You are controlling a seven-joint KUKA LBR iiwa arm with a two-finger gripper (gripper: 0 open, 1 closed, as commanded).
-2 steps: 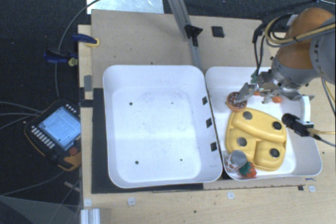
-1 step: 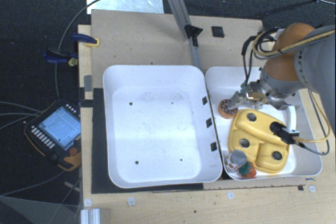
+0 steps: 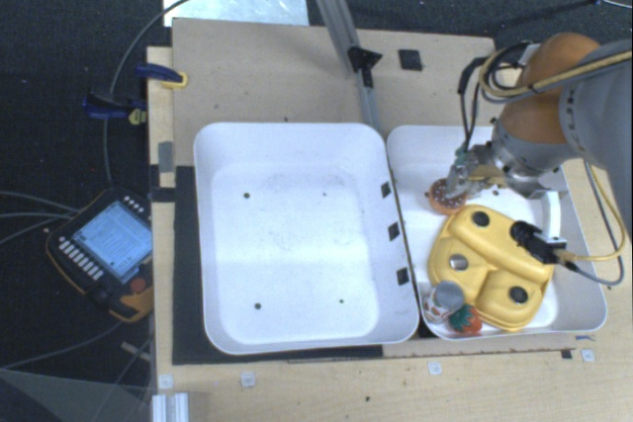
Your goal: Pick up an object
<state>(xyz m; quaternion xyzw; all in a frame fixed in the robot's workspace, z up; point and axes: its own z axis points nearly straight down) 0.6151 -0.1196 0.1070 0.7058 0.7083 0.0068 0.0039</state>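
In the right bin (image 3: 415, 148) a moulded tray (image 3: 490, 267) lies before the claw (image 3: 457, 181) (a handheld pendant (image 3: 104, 252) sits left of the bench).

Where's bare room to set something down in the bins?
Left bin: its whole floor is bare, rim to rim. Right bin is crowded: yellow toy, small pieces at its near corner, gripper over a brown piece.

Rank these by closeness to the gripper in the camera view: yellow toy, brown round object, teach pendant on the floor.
From the gripper:
1. Brown round object, right bin, directly under the gripper.
2. Yellow toy, right bin, just toward the bench's front edge.
3. Teach pendant, on the floor beyond the left bin.
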